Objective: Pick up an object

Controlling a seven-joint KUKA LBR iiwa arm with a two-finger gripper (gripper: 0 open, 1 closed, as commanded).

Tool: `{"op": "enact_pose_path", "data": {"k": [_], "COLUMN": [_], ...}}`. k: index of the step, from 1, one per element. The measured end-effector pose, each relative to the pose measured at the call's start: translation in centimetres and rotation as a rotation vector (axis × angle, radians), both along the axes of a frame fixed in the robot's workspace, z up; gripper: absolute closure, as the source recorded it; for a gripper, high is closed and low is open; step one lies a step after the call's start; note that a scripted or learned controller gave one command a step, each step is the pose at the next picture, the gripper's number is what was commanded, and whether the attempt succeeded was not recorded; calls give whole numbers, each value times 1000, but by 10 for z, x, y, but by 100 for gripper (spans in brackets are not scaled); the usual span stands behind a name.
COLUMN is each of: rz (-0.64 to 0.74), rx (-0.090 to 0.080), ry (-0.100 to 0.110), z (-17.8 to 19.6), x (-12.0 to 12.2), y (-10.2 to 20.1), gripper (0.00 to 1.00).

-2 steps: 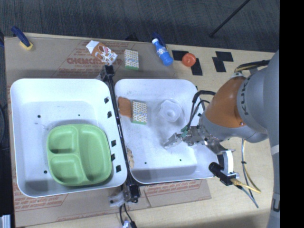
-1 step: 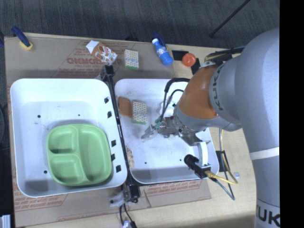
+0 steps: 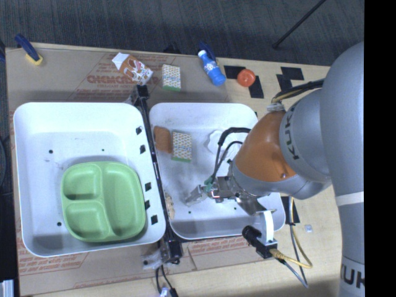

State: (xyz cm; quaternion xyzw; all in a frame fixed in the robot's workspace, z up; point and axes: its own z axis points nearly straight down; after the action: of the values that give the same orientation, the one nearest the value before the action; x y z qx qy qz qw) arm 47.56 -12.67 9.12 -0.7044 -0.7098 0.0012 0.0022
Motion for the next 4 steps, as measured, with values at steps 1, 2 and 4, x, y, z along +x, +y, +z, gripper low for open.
{"op": "enact_pose_path", "data": {"k": [1,2,4], "rz": [-1,0,4], "rx": [0,-1,0], "ry": [-3,0,1], "z": [21,0,10], "x": [60,9,55], "y": [23,1,31], "gripper": [0,0,100]}}
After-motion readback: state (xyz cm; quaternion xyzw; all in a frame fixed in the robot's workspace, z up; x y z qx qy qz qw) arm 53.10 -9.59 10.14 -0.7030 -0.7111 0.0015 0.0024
